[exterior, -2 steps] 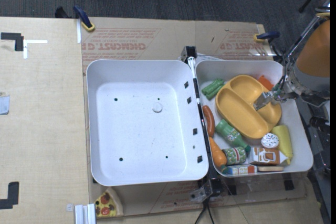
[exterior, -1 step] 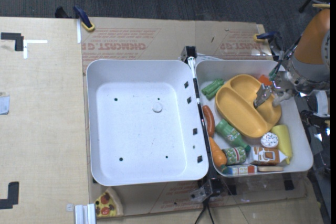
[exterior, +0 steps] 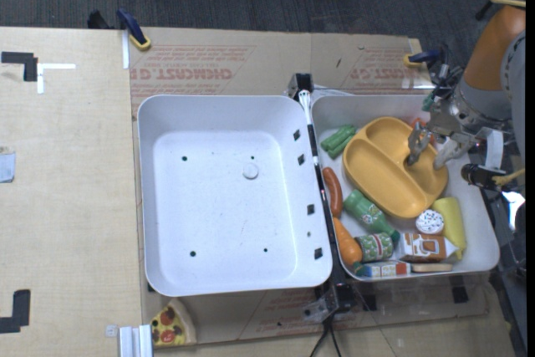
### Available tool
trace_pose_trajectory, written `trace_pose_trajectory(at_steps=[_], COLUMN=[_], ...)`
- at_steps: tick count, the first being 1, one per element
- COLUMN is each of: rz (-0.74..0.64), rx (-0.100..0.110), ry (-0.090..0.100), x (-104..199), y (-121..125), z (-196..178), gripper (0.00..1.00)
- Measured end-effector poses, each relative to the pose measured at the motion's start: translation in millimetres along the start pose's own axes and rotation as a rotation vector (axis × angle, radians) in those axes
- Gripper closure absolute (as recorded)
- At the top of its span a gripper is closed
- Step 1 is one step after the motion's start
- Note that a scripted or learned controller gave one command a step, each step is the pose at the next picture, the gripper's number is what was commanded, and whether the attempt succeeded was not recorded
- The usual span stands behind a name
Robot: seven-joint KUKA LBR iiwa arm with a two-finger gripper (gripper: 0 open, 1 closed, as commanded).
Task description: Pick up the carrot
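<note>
An orange carrot (exterior: 347, 242) lies at the near left of the right bin (exterior: 478, 205), against its left wall. Just beyond it along that wall lies a red sausage (exterior: 333, 190). To the carrot's right are a green can (exterior: 368, 211) and a small jar (exterior: 376, 247), with a carton (exterior: 426, 247) and a yellow banana (exterior: 452, 221) further right. A yellow divided dish (exterior: 393, 167) fills the bin's middle. The gripper (exterior: 428, 148) hangs over the dish's right side, fingers spread apart, holding nothing, well away from the carrot. The left bin (exterior: 150, 205) sits alongside.
</note>
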State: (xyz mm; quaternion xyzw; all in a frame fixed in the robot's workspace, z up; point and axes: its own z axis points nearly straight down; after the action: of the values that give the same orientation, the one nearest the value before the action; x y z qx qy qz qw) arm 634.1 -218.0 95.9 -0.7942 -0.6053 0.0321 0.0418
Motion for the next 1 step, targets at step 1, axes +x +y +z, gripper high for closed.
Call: trace_pose_trajectory(at_steps=[1], rz=[-0.001], rx=[-0.078], ry=[-0.003], x=[5.0], y=[12.2], z=[-10.1], gripper=[1.0])
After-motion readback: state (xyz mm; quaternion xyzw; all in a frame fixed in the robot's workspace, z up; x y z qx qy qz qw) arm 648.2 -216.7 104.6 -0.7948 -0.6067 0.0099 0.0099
